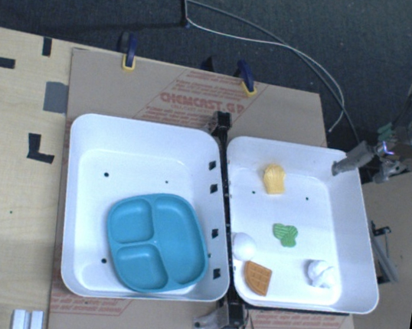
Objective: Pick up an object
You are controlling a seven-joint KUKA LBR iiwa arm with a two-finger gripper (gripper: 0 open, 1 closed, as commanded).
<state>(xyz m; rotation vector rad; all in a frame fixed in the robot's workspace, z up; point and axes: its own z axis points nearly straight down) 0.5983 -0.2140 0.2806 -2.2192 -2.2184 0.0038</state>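
Nearest us, we see a blue divided plate (156,243) in the left bin (86,141). We find a tan waffle (257,277), yellow piece (274,178), green piece (284,233) and two white lumps in the right bin (355,199). We see the gripper (361,163) at that bin's far right rim, its jaws too unclear to judge.

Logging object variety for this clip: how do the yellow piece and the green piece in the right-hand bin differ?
Colour: the yellow piece is pale yellow, the green piece bright green. Shape: the yellow piece looks blocky and taller; the green piece looks flatter with a lumpy outline. Place: the yellow piece lies near the far wall of the right bin; the green piece sits near its middle. Shared: both are small, lie loose on the floor and touch nothing else.
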